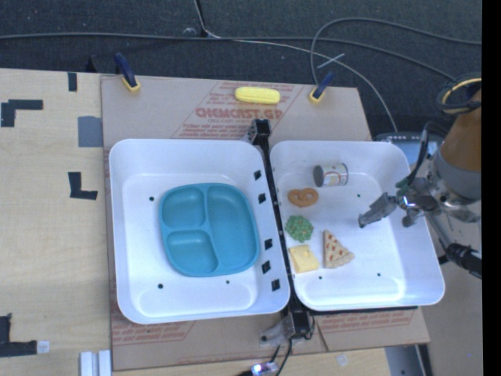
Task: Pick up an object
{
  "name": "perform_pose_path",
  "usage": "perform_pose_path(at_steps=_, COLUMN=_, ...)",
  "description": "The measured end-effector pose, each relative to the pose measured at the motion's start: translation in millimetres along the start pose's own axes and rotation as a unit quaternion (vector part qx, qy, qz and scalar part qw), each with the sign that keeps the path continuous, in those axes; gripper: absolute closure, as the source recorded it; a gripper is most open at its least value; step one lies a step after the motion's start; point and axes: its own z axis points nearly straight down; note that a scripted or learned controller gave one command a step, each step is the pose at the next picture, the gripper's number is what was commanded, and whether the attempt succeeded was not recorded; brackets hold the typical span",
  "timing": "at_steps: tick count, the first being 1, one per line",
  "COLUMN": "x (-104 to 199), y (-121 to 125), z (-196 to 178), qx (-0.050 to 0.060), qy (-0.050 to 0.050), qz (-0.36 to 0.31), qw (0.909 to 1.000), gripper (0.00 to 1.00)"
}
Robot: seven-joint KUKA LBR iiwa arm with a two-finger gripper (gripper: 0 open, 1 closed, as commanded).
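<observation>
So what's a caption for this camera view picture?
Gripper hovers in the right bin near toy foods.

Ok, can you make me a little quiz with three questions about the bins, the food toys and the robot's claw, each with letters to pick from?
1. Where is the blue divided plate?
A. in the left bin
B. in the right bin
C. on the cardboard behind the bins

2. How many small things lie in the right bin?
A. two
B. five
C. eight

3. What is the claw doing?
A. lifting the pizza slice
B. pressing on the plate
C. hanging over the right bin with nothing between its fingers

Answers:
1. A, the plate sits in the middle of the left bin.
2. B, there are a can, a pretzel, a green piece, a yellow block and the pizza slice.
3. C, it is apart from all the toys.
</observation>
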Motion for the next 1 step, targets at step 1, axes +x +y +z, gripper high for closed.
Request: perform_pose_path(at_steps=1, x=0.5, y=3.1, z=-7.6, qx=-0.007, qy=-0.002, qz=-0.002, qw=1.0000, gripper=0.00)
